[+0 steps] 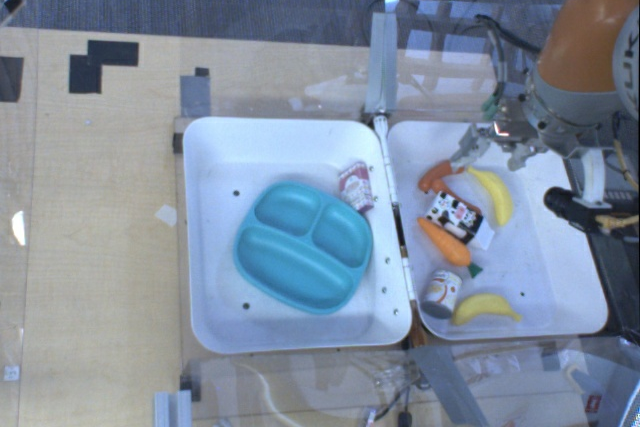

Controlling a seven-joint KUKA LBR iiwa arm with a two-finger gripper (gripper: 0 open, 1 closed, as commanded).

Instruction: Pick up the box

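- Camera view: the pincer (497,147) hangs open, fingers spread, holding nothing.
- The box (455,214) lies below it — apart, between two carrots.

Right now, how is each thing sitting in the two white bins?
box: lying flat, right bin, touching the carrot.
carrot: lying beside the box.
upper banana: lying free.
lower banana: lying near the can.
can: tipped over.
blue tray: flat, left bin.
gripper: open, above bin.
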